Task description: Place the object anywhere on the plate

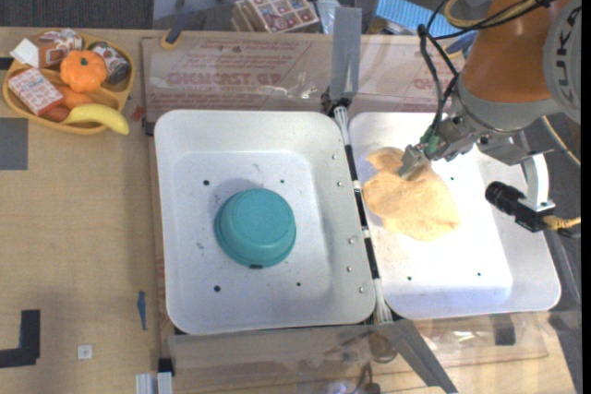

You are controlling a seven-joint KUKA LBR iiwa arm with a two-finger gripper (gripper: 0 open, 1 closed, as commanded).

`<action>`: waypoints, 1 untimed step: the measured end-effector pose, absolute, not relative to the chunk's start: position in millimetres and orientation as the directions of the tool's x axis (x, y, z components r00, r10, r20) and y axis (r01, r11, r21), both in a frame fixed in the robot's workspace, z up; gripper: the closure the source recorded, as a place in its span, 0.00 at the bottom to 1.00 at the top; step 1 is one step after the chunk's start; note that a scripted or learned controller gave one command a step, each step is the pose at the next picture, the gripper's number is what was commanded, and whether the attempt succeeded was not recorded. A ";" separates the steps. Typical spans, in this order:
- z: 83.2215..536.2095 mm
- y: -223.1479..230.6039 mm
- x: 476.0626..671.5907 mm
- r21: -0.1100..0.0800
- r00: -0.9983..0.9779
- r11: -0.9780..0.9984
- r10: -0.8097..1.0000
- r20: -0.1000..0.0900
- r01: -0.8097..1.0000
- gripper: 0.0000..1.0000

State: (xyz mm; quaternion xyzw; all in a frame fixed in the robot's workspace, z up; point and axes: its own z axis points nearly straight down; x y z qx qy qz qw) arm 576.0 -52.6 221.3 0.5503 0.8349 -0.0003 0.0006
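A teal round plate (pixel 256 227) sits in the middle of the left white bin (pixel 185 152). A tan, floppy flat object (pixel 413 203) lies in the left half of the right bin (pixel 499 281), its upper edge bunched up into a fold. My gripper (pixel 412 163) reaches down from the right onto that fold, at the object's top edge. Its narrow fingers are pinched together with the tan fold between them. The rest of the object still rests on the bin floor.
A raised divider (pixel 355 198) separates the two bins. A yellow dish of toy fruit (pixel 69 83) stands on the bench at far left. Cardboard and boxes (pixel 277 5) lie behind the bins.
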 end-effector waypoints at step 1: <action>212.5 -11.1 590.2 0.001 -0.719 0.719 0.695 -0.002 0.695 1.00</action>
